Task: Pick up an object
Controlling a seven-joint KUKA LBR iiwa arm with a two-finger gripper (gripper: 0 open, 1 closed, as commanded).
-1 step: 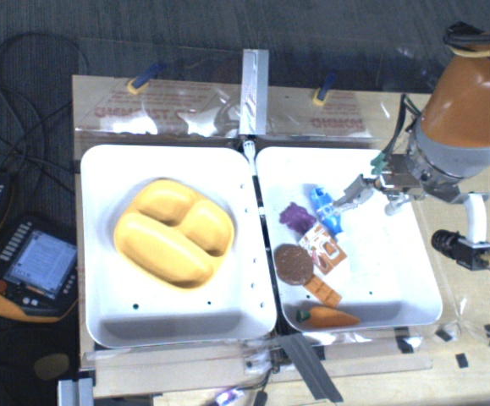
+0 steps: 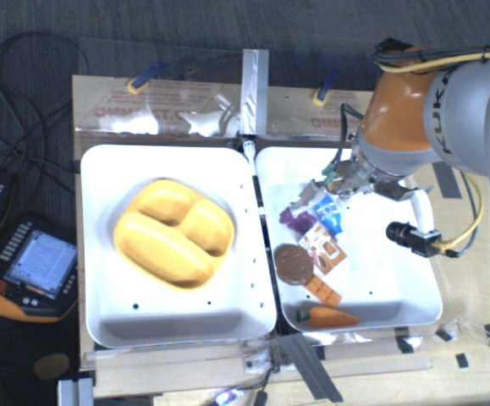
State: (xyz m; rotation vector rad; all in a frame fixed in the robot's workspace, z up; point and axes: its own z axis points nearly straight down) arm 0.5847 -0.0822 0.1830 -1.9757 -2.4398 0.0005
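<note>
Fingers [image 2: 329, 178] down at the far part of the right bin [image 2: 397, 311], buried under the grey wrist and its orange band; cannot tell whether spread or closed, nor whether anything sits between them. Gripper [image 2: 327, 183] low over a small heap of loose items, just above a blue packet [image 2: 330, 217] and a pale crumpled wrapper [image 2: 307, 198]. Nearest the camera, against the near wall of the same bin, an orange carrot [image 2: 333, 317] lying on its side, green end to the left. Just behind it, a small orange-brown rectangular piece [image 2: 323, 292], tilted. Next back, a round brown disc [image 2: 293, 264] lying flat close to the wall shared by the bins, touching a red-and-white packet [image 2: 324, 249] on its right. Farther still, a purple lump [image 2: 294, 220] beside the blue packet, both right under the wrist. To the right, a black cylinder [image 2: 410, 236] on a white bracket hanging from the arm [image 2: 448, 112] over bare bin floor. In the left bin [image 2: 101, 311], well apart from all this, a large yellow lobed lump [image 2: 173, 232] taking up the middle. Beyond the bins, on the tabletop [image 2: 101, 100], a clear plastic sheet pinned by two clamps with blue and yellow handles [image 2: 145, 76], and an upright metal strip [image 2: 255, 91] between them. Off to the far left, on the dark floor, a handheld control pendant [image 2: 26, 269] with a lit screen.
</note>
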